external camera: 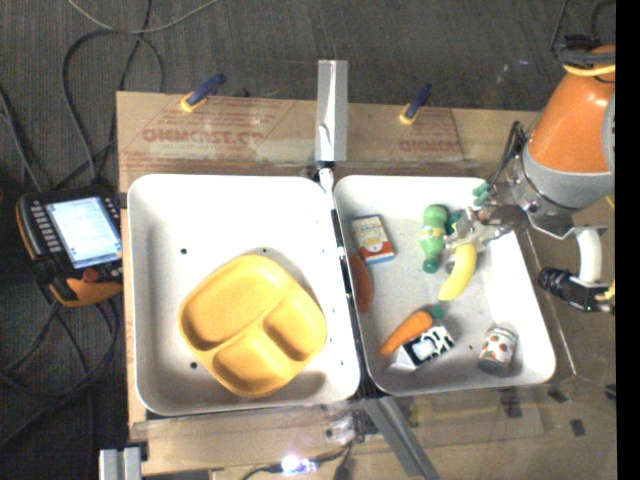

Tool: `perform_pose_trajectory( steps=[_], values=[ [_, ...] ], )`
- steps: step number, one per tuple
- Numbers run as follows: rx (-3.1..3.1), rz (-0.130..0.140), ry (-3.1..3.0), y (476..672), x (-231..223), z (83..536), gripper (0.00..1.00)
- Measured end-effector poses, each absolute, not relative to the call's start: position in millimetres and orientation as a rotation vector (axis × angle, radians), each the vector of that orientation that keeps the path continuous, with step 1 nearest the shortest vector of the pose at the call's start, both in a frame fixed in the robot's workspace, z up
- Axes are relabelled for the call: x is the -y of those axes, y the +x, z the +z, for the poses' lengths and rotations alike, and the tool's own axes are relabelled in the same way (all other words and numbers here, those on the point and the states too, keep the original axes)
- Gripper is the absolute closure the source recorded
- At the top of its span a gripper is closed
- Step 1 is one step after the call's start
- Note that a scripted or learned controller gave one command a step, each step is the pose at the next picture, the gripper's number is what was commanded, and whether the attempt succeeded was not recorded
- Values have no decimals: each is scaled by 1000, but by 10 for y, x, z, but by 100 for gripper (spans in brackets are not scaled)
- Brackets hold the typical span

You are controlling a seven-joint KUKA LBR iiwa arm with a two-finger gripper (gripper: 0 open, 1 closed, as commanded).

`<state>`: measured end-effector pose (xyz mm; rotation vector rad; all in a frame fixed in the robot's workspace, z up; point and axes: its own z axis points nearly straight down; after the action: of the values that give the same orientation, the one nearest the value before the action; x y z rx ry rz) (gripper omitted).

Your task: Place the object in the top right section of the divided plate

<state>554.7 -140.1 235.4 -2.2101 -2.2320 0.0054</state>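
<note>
The arm (570,133) enters from the right and reaches over the right bin (530,368). The gripper (478,224) is positioned over the upper middle part of that bin, directly above the upper end of the banana (457,272). Whether its fingers are open or closed cannot be determined from this view, and no item is visibly held between them.

The task does not name its object. The items nearest the gripper are:
- the banana, lying on the bin floor, tilted, its upper end under the gripper
- a green toy (433,234), just beside the gripper on the left

Other contents of the right bin:
- a small box (371,238) with a blue edge, near the upper left corner
- a brown sausage-shaped item (362,281), along the left wall
- a carrot (408,330), lying diagonally below the banana
- a black-and-white carton (428,348), touching the lower end of the carrot
- a small white cup with red spots (497,346), near the lower right corner

The yellow divided plate (254,323) rests in the left bin (160,208), well apart from the gripper, with nothing lying in its sections
</note>
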Motion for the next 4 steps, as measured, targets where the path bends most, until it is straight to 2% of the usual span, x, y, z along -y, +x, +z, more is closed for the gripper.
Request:
perform_pose_trajectory(
  steps=[1,2,3,4],
  values=[
    [2329,5,-2106,5374,1715,1961,100],
    [2405,4,-2025,5974,1527,3497,100],
    [2544,3,-1848,6068,918,3868,100],
    [2689,2,-1630,5485,509,4345,100]
  ],
)
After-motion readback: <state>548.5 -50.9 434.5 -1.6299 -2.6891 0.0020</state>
